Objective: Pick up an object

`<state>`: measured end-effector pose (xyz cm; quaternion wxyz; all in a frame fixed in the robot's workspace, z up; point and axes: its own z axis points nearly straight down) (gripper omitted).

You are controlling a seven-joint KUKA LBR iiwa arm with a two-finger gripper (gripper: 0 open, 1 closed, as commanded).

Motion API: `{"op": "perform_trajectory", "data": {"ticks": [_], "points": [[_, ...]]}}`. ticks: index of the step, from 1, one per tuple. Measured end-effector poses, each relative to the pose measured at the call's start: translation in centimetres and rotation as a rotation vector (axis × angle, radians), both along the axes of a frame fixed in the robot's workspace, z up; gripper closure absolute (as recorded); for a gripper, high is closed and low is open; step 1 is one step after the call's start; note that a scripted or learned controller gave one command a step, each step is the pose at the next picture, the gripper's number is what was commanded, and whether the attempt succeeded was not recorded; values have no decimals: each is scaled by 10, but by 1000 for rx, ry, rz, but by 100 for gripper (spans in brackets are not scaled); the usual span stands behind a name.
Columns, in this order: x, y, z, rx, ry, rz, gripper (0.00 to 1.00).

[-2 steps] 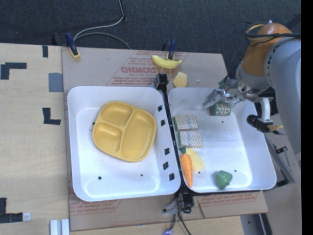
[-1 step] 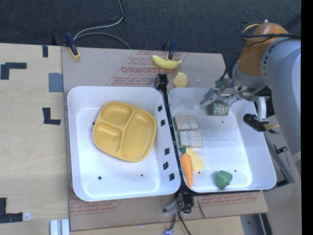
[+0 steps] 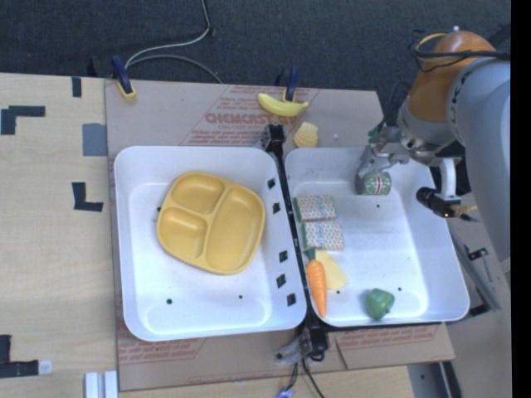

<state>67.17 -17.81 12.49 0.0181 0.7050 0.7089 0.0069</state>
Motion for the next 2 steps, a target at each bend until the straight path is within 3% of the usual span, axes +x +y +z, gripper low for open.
{"op": "perform_trajectory", "data": {"ticks": [1,2], "points": [[-2,0,-4,0,7,-1,0],[-37,-44,-38,13,34,-5,0]]}}
